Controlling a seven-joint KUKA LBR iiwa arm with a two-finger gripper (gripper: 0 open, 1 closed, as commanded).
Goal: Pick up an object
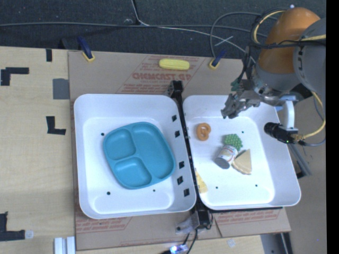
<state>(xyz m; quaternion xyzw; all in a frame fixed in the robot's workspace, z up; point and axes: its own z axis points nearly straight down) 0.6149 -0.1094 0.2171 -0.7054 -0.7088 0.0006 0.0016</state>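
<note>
gripper (231,110) hangs over the back edge of the right bin (275,192), above bare white floor, nothing between its fingers as far as i can see. how far apart they are i can't tell, they merge into 1 dark blob from this angle.

candidates all sit in the right bin: orange ring-shaped piece (203,131) nearest the gripper, green knobbly piece (232,139) near mid-bin, small can (226,156) lying on its side just below the green one, tan wedge (243,163) touching or almost touching the can. small yellow bit (201,184) against the divider wall.

my call: go for the orange piece. it stands apart from the rest, so fingers can straddle it without bumping neighbours. can + wedge + green cluster is tight, likely to shove things around. come straight down, centre on it, close only once low enough.

count: 2 bins, 1 blue divided tray (139,155) in the left bin (90,194), 5 small items in the right bin, 1 yellow banana-like item (174,64) on the cardboard behind the bins, well clear.
</note>
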